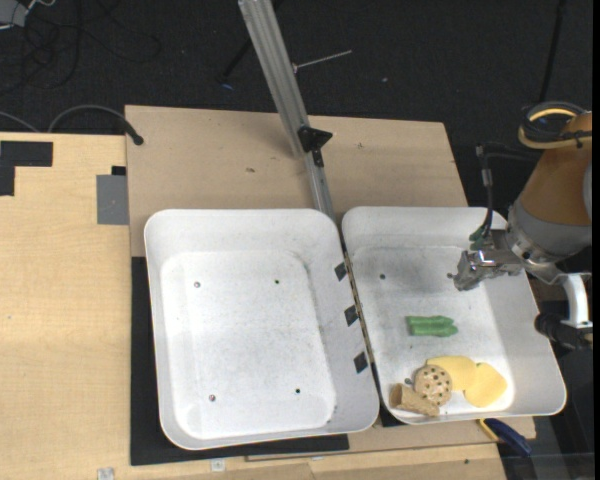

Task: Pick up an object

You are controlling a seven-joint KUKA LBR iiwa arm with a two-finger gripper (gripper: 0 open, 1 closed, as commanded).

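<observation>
The right bin (400,238) holds a green oblong piece (430,325) near its middle. Along its near edge lie a round brown cookie-like disc (432,380), a tan cracker piece (412,400) and two yellow discs (475,381). My gripper (467,273) hangs over the right part of this bin, up and to the right of the green piece and apart from it. Nothing shows between its fingers.
The left bin (245,323) lies beside the right one, with black clips (350,313) along the shared edge. A slanted metal rail (280,78) rises behind the bins. The wooden bench extends to the left.
</observation>
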